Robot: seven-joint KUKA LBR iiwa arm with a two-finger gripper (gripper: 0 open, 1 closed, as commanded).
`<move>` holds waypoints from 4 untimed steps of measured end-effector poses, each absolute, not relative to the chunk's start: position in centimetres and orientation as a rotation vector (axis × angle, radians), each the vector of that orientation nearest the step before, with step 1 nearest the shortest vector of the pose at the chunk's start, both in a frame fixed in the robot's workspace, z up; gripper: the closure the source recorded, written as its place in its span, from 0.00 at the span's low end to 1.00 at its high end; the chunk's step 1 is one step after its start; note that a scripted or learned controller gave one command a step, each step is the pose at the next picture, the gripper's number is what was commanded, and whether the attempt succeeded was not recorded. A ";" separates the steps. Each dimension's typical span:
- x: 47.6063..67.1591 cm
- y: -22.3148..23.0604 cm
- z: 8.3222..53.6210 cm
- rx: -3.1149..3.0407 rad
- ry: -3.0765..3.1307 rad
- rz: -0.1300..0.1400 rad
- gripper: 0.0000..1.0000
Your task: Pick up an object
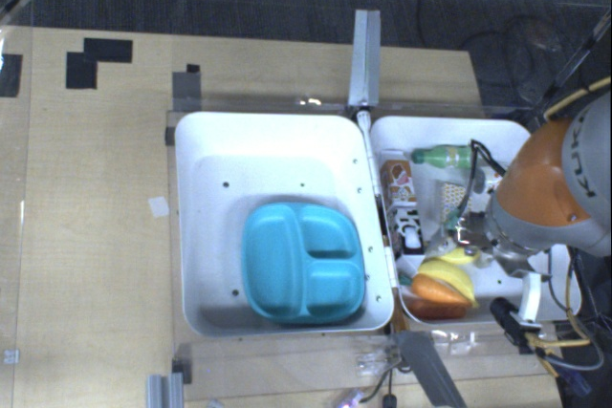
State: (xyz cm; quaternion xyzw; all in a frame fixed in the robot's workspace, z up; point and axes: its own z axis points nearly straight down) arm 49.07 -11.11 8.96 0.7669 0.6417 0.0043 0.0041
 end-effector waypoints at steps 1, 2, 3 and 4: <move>49.4 -10.5 9.2 2.089 2.317 0.012 0.00; 49.5 -10.1 10.2 2.087 2.325 0.019 1.00; 49.5 -10.2 10.2 2.087 2.325 0.019 0.00; 51.8 -13.0 8.9 2.583 1.780 0.015 0.00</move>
